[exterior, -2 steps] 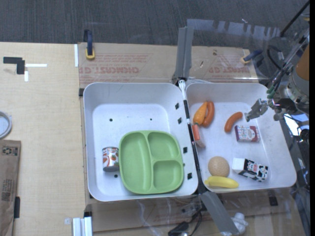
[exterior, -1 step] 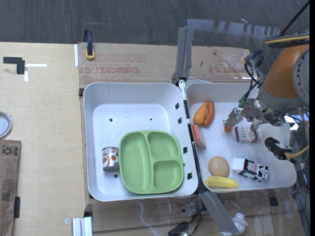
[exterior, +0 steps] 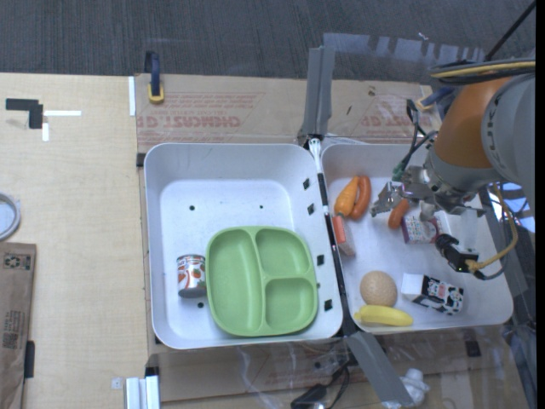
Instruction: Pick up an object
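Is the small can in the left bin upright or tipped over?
Tipped over. The can lies on its side on the left bin's floor, label facing up, touching the green divided plate's left edge.

The bench (exterior: 77, 186) carries two white bins: the left bin (exterior: 157, 228) at centre, the right bin (exterior: 494, 309) at 3 o'clock. A tape roll (exterior: 7, 217) lies at 9 o'clock.

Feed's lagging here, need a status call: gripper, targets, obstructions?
Gripper low over right bin, fingers unclear. Nothing seen held. Carrots, egg, banana loose nearby. Green plate, can in left bin.
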Robot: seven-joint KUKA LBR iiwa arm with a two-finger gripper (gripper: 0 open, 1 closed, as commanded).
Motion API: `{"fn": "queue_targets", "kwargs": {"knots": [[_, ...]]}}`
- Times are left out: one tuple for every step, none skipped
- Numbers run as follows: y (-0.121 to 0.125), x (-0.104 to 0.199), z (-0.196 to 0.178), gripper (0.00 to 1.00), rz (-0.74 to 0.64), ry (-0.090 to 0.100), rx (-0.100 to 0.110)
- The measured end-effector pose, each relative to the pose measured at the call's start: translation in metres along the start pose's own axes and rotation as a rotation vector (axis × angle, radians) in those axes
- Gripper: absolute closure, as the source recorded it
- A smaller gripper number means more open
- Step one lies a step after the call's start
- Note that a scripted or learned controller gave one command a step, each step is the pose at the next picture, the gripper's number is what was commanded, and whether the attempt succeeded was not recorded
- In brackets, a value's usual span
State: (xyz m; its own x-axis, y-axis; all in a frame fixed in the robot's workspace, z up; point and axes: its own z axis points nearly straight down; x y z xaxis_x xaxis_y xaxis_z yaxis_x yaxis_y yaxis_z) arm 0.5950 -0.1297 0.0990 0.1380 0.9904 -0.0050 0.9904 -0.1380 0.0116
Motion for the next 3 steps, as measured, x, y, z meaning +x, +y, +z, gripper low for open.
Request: {"fn": "queue_targets", "kwargs": {"knots": [[-0.031, -0.008, -0.001, 0.00, 0.217, 0.004, -0.005], [-0.062, 0.014, -0.038, 0.00, 0.133, 0.004, 0.015], [-0.052, -0.056, 0.002, 0.00, 0.101, 0.003, 0.005]]}}
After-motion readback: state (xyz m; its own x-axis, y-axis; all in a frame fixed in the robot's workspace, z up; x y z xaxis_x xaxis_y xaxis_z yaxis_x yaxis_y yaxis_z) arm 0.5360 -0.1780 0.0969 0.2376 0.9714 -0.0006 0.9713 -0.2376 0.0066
